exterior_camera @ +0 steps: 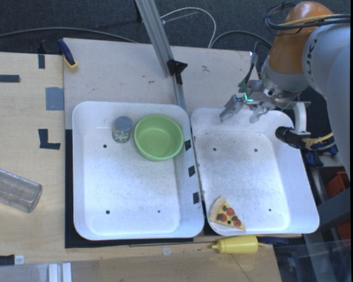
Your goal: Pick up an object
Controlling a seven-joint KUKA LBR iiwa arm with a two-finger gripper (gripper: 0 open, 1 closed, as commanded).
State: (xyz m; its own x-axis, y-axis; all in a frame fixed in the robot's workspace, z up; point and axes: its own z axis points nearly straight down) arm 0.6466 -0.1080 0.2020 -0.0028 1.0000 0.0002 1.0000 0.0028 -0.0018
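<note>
My gripper (242, 111) hangs over the far edge of the right bin (253, 175), its two fingers spread apart with nothing between them. A pizza slice toy (226, 213) lies at the near left corner of that bin, well away from the gripper. In the left bin (100, 192) a green bowl (158, 137) stands at the far side, and a small grey-lidded jar (122, 128) sits just to its left.
A yellow bottle (235, 245) lies on the bench in front of the right bin. A clear plastic cylinder (12, 188) rests at the left on the wooden bench. A slanted metal pole (159, 34) rises behind the bins. Cables trail at the back.
</note>
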